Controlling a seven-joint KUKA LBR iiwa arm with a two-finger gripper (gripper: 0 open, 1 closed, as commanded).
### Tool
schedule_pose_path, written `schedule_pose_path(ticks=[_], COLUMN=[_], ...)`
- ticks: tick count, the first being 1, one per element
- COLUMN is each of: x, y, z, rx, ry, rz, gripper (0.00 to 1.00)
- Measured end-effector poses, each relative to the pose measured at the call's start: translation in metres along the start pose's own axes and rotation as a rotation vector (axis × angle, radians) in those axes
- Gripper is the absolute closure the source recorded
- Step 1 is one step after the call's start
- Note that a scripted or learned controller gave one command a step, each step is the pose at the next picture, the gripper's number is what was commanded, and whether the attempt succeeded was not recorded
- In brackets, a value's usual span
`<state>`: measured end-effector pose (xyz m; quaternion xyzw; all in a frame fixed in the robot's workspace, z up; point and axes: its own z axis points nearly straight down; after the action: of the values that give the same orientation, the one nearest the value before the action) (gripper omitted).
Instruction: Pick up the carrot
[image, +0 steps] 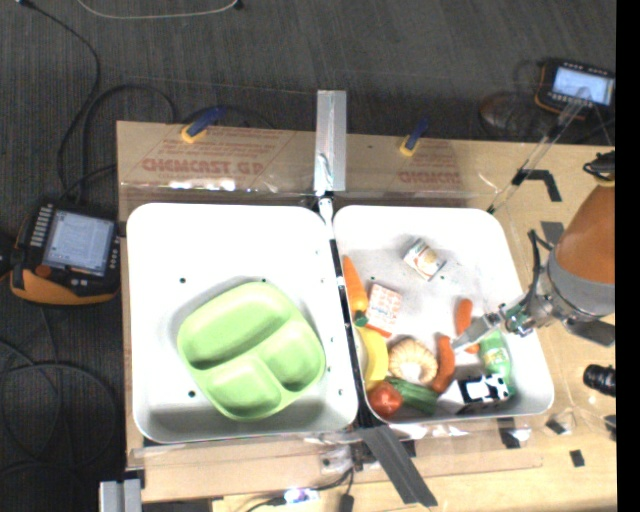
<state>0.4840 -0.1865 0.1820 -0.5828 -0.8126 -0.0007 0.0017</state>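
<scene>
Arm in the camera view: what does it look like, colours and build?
The arm is bulky and rounded, orange on the upper section with a grey band beneath it. From there a slim metallic gripper extends leftward, silvery, with a small green-tinted part near its base. Finer markings are too small to read.

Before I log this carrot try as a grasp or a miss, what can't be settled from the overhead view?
- Gripper: its fingers look thin and blurred above the right bin, so contact with anything is unclear.
- Carrot: its lower end is hidden by a small packet and a banana.
- Arm: cut off by the right edge.
- Black-and-white item: too small to identify.
</scene>
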Motion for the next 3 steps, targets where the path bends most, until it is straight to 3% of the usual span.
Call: schedule_pose_path(ticks=[1, 2, 3], x=[0.014, 0.015, 0.073], y=[0.007, 0.011, 0.024], z=[0.093, 0.082, 0.06], rx=[-0.007, -0.014, 0.001], ry=[-0.01, -0.01, 0.0], rz=[-0.395, -0.396, -0.164], gripper=[0.0, 1.0, 1.0])
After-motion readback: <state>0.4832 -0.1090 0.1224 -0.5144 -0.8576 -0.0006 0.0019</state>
